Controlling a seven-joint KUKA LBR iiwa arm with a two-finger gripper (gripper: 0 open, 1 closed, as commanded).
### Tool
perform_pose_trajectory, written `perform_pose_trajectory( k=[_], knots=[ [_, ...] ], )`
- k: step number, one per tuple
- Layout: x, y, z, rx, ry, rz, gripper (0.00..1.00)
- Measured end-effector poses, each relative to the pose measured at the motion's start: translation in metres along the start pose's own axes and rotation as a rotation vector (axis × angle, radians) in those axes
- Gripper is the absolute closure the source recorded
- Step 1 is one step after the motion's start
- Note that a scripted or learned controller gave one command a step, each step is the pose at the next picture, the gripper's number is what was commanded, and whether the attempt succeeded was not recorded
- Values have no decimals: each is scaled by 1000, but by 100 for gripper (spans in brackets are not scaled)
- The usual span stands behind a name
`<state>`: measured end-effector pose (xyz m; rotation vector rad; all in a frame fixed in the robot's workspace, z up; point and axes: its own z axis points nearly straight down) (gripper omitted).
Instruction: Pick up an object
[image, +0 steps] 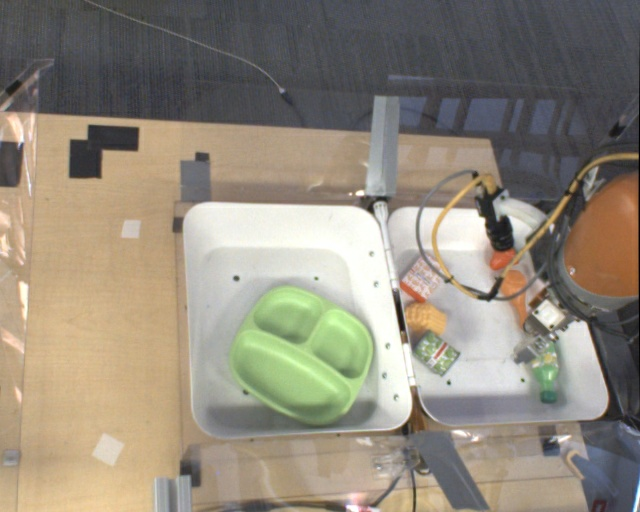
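A: State the current step.

B: By judgement, the approach. The arm (600, 240) leans over the right bin (470, 400) from its right edge, and the gripper (540, 335) hangs low near that bin's near right corner, just above a green bottle (546, 380).

A: Finger state?

B: Cannot be told; the wrist hardware hides it. Nothing is seen held.

A: Candidate objects?

B: The green bottle; a red-and-white packet (421, 280), a tan snack (427, 318) and a green packet (436, 352) along the right bin's left edge. The left bin (210, 300) carries a green divided plate (300, 352).

A: Next requirement?

B: Probably a centred descent on the bottle, then closure and a lift check.
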<state>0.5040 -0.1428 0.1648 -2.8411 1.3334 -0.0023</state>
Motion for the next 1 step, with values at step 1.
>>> perform_pose_trajectory(
  k=[1],
  knots=[
    [0,-10,-48,-1,3,-583,100]
  ],
)
